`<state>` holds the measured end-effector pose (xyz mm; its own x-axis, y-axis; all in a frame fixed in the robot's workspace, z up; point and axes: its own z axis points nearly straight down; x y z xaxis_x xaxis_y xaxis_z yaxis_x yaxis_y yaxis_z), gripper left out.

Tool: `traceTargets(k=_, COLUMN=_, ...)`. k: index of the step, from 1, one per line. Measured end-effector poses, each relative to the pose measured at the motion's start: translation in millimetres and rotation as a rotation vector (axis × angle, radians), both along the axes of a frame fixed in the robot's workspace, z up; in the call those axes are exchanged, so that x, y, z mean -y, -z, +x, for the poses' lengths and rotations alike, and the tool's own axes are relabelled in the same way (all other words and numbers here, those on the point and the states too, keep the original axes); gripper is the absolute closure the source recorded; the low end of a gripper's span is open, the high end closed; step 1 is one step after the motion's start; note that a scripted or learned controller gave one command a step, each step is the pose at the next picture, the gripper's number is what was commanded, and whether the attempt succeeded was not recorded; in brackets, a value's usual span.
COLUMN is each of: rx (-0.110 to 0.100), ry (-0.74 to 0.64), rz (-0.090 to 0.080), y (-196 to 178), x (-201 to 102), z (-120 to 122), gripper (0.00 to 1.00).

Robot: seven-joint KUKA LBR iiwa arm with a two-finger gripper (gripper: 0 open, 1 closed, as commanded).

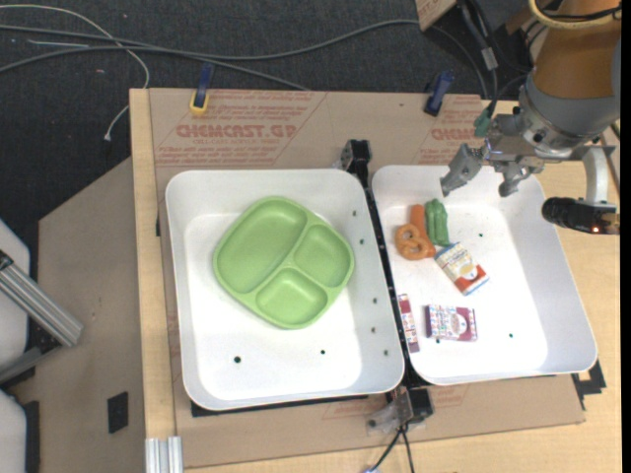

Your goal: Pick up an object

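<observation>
My gripper (486, 177) hangs over the far edge of the right bin (552, 294), fingers spread open with nothing between them. Just below and left of it lie a green toy vegetable (436, 221), an orange carrot piece (418, 215) and an orange pretzel-like ring (414, 242), bunched together. A small white, red and blue carton (461, 268) lies toward the bin's middle. Nearer the front is a purple and white packet (451, 322). A thin red and white bar (405, 321) rests along the bin's left rim.
The left bin (197, 353) holds a green divided plate (284, 261). A black clamp (355, 155) sits between the bins at the back, and blue clips (202, 98) pin the cardboard base. Cables run across the dark floor behind.
</observation>
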<state>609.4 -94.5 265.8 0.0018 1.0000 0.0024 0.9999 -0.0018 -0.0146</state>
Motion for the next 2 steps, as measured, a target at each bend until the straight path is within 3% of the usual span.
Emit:
traceTargets(k=1, rx=0.013, ry=-0.002, rz=-0.001, y=-7.4, x=-0.2, z=2.0, gripper=0.00)
traceTargets(k=2, rx=0.009, ry=-0.002, rz=-0.001, y=50.8, x=-6.9, z=-4.1, gripper=0.00)
